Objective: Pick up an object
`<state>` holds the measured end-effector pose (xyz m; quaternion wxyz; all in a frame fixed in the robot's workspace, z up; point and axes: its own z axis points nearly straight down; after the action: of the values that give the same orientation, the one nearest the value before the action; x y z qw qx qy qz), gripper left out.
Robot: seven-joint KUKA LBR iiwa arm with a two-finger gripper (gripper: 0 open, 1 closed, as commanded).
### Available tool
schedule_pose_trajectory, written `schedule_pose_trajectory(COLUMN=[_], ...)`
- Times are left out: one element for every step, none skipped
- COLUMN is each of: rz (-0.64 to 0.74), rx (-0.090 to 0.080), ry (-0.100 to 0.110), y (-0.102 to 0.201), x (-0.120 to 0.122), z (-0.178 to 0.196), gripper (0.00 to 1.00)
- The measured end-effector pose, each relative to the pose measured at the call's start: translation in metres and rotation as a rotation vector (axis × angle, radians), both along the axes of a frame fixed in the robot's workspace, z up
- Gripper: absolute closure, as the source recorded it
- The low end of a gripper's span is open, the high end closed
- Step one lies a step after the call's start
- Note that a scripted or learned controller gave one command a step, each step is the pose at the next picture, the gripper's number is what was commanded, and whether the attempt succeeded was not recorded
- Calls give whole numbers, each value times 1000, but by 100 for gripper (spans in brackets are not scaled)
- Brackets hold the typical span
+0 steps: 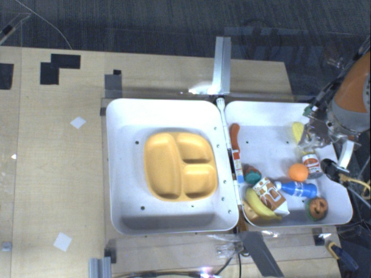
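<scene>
Orange ball (298, 172) in right bin (272, 112), near small bottle (311, 165). Judged light, smooth, prone to roll; grip across middle. Claw (317, 133) above bin's right side; opening cannot be told.

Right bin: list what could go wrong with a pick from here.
1. The gripper hangs at the right bin's far corner, close to the wall, so it may scrape the rim.
2. The banana, blue bottle, orange ball and small jar sit bunched together; a grasp could nudge neighbours or slip.
</scene>
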<state>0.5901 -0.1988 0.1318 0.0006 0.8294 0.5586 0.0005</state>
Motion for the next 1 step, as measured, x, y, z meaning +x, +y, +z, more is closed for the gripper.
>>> schedule_pose_trajectory(rz=[-54], rx=[-1], ry=[-7], y=[7], x=[-8], z=[57], gripper=[100])
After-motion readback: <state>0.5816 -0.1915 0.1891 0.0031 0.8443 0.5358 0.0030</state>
